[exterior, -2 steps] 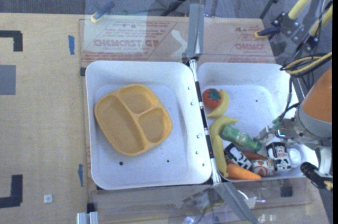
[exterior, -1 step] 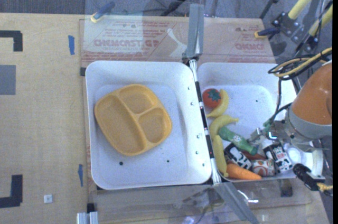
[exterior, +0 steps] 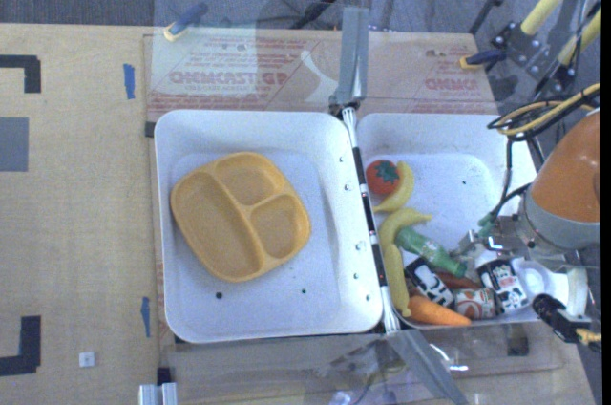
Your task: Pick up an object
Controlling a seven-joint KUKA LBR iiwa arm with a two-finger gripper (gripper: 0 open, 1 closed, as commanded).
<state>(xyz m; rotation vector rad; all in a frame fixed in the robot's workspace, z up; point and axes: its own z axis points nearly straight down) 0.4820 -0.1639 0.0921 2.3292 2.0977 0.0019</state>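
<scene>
The right bin [exterior: 449, 159] holds a pile of small items along its near side. A red tomato-like fruit [exterior: 381, 176] lies against a small yellow banana [exterior: 408, 187] near the divider. A larger banana [exterior: 392, 250] curves down the bin's left wall. Beside it lie a green bottle [exterior: 430, 252], a black-and-white packet [exterior: 429, 280], an orange carrot [exterior: 437, 310] and small cans [exterior: 500, 285]. My gripper [exterior: 483, 242] hangs low over the right end of the pile, just past the green bottle's tip. The wrist hides what lies under it.
The left bin [exterior: 191, 298] holds a yellow divided plate [exterior: 240, 215]. A grey divider clamp [exterior: 351, 69] stands between the bins at the back. Cables and yellow struts [exterior: 549, 7] crowd the right rear. The arm's orange band [exterior: 573, 179] overhangs the right bin's edge.
</scene>
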